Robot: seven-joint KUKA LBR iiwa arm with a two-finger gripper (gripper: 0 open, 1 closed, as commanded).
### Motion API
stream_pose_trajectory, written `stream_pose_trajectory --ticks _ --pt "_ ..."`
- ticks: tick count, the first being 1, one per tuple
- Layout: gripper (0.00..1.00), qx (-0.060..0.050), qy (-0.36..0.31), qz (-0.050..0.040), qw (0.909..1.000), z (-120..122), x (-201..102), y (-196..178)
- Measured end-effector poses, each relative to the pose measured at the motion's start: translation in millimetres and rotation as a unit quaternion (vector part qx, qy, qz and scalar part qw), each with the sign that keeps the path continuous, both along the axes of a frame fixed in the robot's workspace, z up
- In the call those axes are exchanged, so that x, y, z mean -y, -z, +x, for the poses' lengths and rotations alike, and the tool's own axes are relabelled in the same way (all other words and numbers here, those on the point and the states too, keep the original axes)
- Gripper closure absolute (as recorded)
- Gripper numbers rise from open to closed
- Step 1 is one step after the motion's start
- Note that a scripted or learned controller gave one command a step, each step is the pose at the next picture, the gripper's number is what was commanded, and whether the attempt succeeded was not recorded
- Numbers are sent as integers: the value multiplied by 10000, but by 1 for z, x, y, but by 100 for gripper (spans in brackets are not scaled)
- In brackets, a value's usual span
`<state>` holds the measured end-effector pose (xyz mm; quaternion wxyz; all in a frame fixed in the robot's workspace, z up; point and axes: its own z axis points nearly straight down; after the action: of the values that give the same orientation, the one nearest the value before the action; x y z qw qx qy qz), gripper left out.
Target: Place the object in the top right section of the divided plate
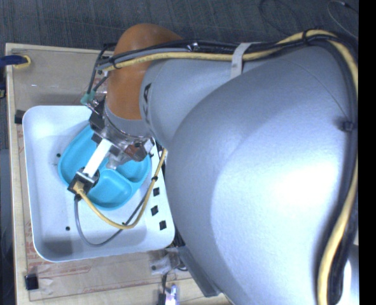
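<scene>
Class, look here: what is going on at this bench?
A grey robot arm reaches in from the right over a blue divided plate lying in a white bin. Its gripper is low above the plate. Whether it holds an object cannot be seen.

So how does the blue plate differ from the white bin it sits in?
The plate is bright blue; the bin is white. The plate is rounded and split into sections by ridges; the bin is rectangular with one open floor. The plate is the smaller and lies inside the bin. Both are shallow, and the arm covers part of each.
</scene>
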<state>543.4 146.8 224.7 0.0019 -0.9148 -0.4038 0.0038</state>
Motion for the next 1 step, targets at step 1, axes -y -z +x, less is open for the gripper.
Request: stream_pose_trajectory --ticks 1 --pt "100 13 -2529 12 9675 -50 24 -16"
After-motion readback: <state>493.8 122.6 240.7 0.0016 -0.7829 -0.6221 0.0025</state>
